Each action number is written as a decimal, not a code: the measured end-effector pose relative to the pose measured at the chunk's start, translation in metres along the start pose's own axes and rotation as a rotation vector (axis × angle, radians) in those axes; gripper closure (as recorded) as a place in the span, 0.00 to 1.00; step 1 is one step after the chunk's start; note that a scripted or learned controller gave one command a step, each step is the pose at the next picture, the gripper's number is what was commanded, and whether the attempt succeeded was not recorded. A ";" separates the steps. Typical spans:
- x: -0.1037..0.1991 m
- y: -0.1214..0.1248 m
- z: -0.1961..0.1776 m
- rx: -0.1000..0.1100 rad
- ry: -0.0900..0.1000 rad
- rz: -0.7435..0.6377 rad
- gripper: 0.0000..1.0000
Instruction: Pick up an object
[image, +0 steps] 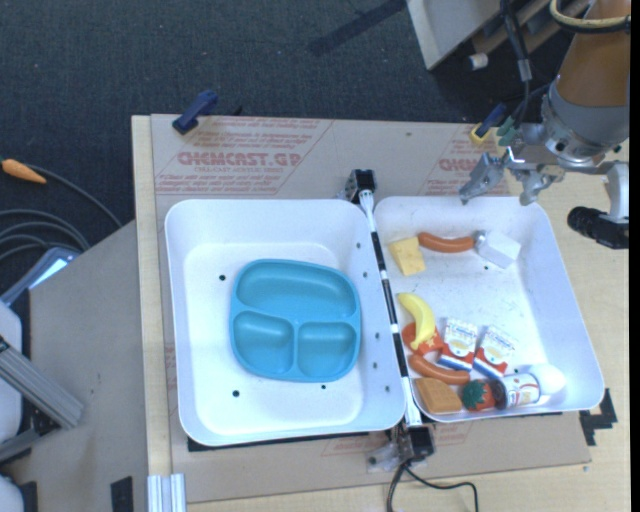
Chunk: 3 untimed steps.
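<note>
The gripper (503, 184) hangs above the far rim of the right bin (570, 300), on the far side of the sausage (447, 241). Its two fingers are spread apart, one toward the left at (477, 183) and one toward the right. Nothing sits between them.

The sausage is taken as the reference object. It lies on the floor of the right bin, in the far part of it. Its long axis runs left to right across the view, with a slight downward sag at mid-length. Its left end points toward the divider between the bins; its right end points toward a white block (498, 249), which lies just beside that end.

Positions relative to the sausage:
- A yellow cheese wedge (406, 256) lies just left and slightly nearer the camera.
- A banana (420, 317) lies nearer the camera, its long axis running roughly away from the viewer.
- Two small printed packets (478, 342) lie nearer the camera and to the right.
- A cluster of toy food (470, 385) fills the near corner of the bin, well apart from the sausage.

The left bin (190, 300), well to the left of the sausage, holds a blue divided plate (295, 320).
</note>
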<state>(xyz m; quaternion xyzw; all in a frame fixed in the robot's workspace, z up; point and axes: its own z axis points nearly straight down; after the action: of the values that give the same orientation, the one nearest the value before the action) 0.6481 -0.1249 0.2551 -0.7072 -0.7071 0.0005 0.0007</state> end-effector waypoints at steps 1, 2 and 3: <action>0.003 -0.032 0.148 0.000 0.000 0.001 0.00; 0.029 -0.003 0.168 -0.002 -0.001 -0.001 0.00; 0.030 -0.002 0.158 -0.004 0.001 -0.001 1.00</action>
<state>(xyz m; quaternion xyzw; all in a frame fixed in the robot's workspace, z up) 0.6457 -0.0945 0.0974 -0.7070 -0.7073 -0.0014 -0.0005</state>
